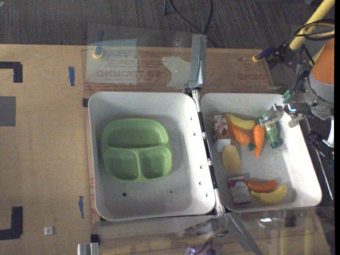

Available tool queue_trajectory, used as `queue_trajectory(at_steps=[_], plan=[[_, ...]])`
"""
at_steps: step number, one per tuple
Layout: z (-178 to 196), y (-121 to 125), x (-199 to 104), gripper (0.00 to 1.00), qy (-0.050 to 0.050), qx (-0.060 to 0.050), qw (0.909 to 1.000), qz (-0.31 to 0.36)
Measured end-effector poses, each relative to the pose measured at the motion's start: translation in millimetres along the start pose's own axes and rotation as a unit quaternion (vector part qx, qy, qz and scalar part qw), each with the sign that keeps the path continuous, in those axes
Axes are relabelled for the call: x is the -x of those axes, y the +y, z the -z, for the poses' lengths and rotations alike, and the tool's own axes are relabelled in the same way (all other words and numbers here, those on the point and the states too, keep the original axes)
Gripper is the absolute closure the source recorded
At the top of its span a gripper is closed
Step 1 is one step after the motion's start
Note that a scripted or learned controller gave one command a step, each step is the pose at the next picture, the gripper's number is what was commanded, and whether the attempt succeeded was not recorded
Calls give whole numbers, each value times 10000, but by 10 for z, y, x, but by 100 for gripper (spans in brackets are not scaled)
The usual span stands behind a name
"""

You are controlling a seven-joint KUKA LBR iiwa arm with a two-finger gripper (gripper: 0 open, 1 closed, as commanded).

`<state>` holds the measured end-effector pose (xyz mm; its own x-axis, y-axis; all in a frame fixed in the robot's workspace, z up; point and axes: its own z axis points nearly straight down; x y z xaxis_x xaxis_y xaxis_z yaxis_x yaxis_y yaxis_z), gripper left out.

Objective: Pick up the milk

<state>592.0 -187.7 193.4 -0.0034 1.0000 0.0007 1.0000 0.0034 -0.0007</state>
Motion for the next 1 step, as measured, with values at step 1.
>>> queue_trajectory(at_steps=[1], plan=[[123, 25, 211, 0, -13, 15, 9900, -1414]])
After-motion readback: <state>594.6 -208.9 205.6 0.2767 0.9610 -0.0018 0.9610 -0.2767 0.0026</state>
